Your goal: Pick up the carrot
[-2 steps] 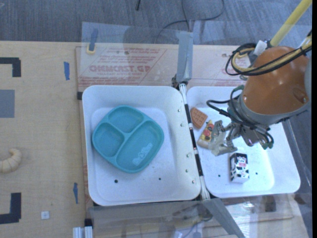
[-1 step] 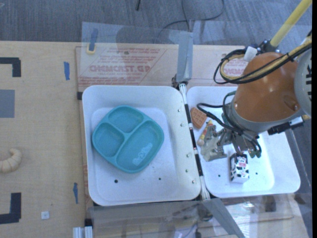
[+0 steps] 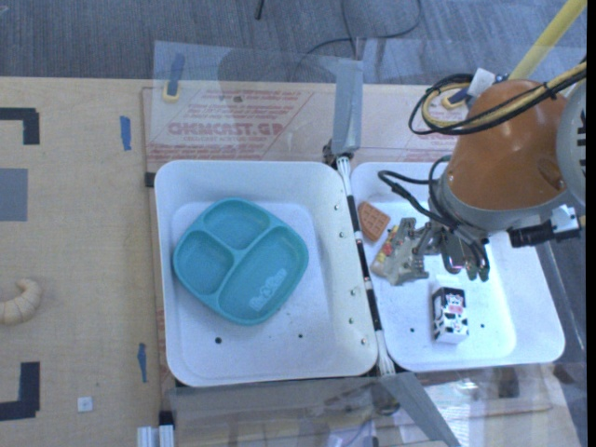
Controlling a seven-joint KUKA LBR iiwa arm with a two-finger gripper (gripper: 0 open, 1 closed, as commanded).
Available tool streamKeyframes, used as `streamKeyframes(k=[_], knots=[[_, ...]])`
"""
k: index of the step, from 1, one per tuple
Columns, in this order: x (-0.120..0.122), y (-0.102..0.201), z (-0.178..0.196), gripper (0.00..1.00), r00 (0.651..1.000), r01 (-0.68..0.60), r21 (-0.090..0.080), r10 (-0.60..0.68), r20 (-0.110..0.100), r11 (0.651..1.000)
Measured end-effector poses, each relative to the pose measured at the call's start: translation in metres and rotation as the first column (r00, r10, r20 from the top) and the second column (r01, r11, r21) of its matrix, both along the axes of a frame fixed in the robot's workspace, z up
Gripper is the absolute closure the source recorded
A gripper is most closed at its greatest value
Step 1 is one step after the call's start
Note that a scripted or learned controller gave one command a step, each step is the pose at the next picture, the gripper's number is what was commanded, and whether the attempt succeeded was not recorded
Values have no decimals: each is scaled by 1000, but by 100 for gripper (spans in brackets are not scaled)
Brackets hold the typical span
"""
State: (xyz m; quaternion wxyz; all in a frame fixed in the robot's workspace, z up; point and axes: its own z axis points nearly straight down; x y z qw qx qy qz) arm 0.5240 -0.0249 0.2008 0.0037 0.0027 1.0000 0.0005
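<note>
I have one fixed camera mounted above the worktop (image 3: 74, 156), looking down at a slant on both white bins: the left bin (image 3: 186, 343) and the right bin (image 3: 531, 329). The arm (image 3: 507, 147) enters from the frame's right, close under the lens.

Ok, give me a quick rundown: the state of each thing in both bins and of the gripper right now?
teal divided plate: flat in the left bin, compartments bare.
waffle piece: lying flat in the right bin, near its left wall.
cow-print carton: lying alone on the right bin's floor, untouched.
gripper: low over the right bin; its grip is too cluttered to read.
</note>
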Motion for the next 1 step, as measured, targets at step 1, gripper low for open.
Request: streamKeyframes(k=[1], knots=[[-18,10,6,100,1000,15,0,-15,-4,1000]])
